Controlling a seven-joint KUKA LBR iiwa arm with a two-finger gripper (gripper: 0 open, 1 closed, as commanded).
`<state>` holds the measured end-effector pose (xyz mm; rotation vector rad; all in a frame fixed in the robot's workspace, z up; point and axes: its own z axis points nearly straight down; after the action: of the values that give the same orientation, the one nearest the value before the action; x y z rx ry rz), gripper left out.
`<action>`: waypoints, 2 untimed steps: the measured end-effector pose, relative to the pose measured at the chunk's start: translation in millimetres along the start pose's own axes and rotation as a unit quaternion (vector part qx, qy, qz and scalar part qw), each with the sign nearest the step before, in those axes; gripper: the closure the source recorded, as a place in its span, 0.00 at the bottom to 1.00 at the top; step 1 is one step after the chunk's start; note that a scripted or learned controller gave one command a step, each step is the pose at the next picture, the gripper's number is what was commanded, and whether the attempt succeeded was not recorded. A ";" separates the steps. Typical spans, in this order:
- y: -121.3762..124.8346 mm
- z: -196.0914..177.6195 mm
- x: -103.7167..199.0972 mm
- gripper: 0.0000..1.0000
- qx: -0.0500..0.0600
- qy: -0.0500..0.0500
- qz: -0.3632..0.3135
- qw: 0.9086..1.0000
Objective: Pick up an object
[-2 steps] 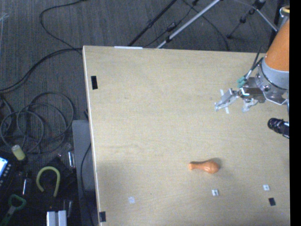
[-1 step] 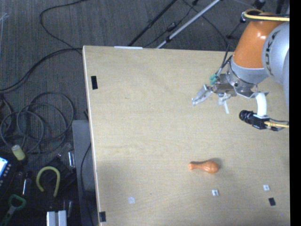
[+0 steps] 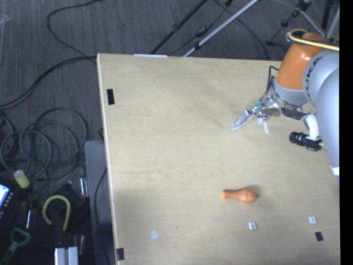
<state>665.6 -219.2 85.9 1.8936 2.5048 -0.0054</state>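
1. We are looking down on a pale wooden bench (image 3: 165, 148) where the grey arm (image 3: 325, 104), orange band above the wrist, is reaching in from the right with its gripper (image 3: 249, 120) hanging over bare board in the upper right.

2. We are seeing thin, pale fingers (image 3: 240, 123) pointing left and slightly down, with nothing between them; at this size and blur we cannot tell whether they are apart or together.

3. We are finding the one candidate for picking, a small orange pear-shaped object (image 3: 240, 195), lying on its side well apart from the gripper, nearer the camera, its narrow neck pointing left.

4. We are judging the biggest risk to be a descent where the gripper now hangs: it would be closing on bare wood, since the object is lying well off that line.

5. We are also expecting trouble from the object's shape: rounded and tapering, it may be rolling or squirting out if the fingers are meeting the fat end off-centre.

6. We are noting that a low, slanted approach could be nudging it along the smooth board rather than straddling it.
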 end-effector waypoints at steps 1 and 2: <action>11.8 -4.7 29.9 0.00 -0.001 0.001 -0.157 0.988; 12.5 -27.2 33.5 0.00 -0.001 0.000 -0.170 0.985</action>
<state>668.5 -183.5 112.9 1.4389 2.7895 -0.0026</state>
